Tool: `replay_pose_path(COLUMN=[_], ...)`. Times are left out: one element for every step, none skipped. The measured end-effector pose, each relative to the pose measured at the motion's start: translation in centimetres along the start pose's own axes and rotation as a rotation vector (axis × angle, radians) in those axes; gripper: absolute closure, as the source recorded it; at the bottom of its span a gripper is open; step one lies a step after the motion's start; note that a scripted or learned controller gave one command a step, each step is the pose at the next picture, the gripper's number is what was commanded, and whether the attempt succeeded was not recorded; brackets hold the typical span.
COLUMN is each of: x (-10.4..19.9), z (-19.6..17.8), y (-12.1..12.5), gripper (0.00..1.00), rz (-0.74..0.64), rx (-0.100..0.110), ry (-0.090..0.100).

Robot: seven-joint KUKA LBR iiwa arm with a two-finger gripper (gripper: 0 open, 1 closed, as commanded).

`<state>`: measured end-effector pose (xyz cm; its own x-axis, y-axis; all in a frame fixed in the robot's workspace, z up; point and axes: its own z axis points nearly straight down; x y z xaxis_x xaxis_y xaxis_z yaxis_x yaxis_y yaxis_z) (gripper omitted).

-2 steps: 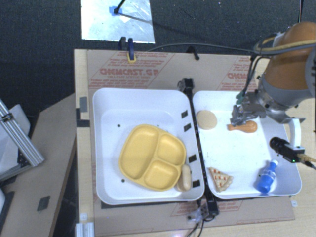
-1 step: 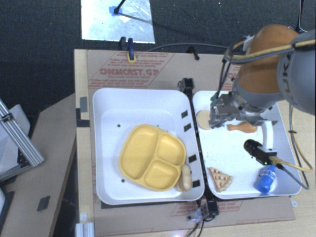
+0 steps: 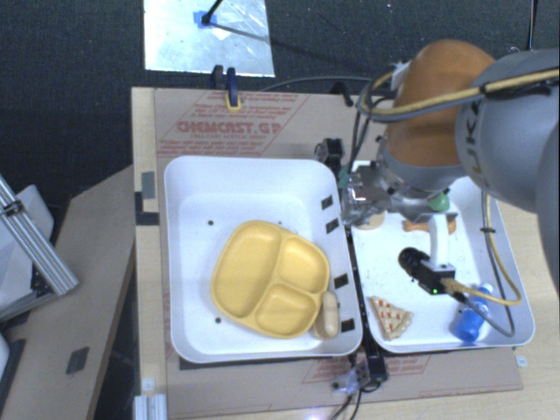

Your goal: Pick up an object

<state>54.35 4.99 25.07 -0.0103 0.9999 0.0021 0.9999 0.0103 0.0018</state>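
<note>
We judge the pick not yet made: nothing visibly hangs from the gripper (image 3: pixel 367 201), which sits low over the far left corner of the right shallow white plastic bin (image 3: pixel 507 297), and every loose thing lies on a bin floor. The bulky grey and orange wrist blocks our line to the jaws, so we cannot tell whether they stand wide or narrow. The likeliest candidates are just beside the gripper: a small pale round disc (image 3: pixel 374 221), smooth and flat, and a short orange-and-white piece (image 3: pixel 435 226), partly hidden, possibly a toy food item. Further toward the near edge of that bin lie a tan triangular wedge with a waffle-like grid (image 3: pixel 390 317), flat and textured, and a small glossy blue plastic object (image 3: pixel 468 325), rounded and perhaps prone to roll. In the left shallow white plastic bin (image 3: pixel 188 234) rests a smooth yellow three-compartment plastic plate (image 3: pixel 271 278), broad and thin-rimmed, with a beige oblong bread-like piece (image 3: pixel 328 315) touching its near right edge. Both bins sit on a brown cardboard-covered surface (image 3: pixel 227 122) with red print. What is left is the whole grasp: closing on one thing and lifting it clear.
</note>
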Motion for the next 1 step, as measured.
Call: replay_pose_path(x=[4.57], z=[0.77], y=[0.61], gripper=[1.0], rz=[0.001], rx=[0.0], ry=[0.0])
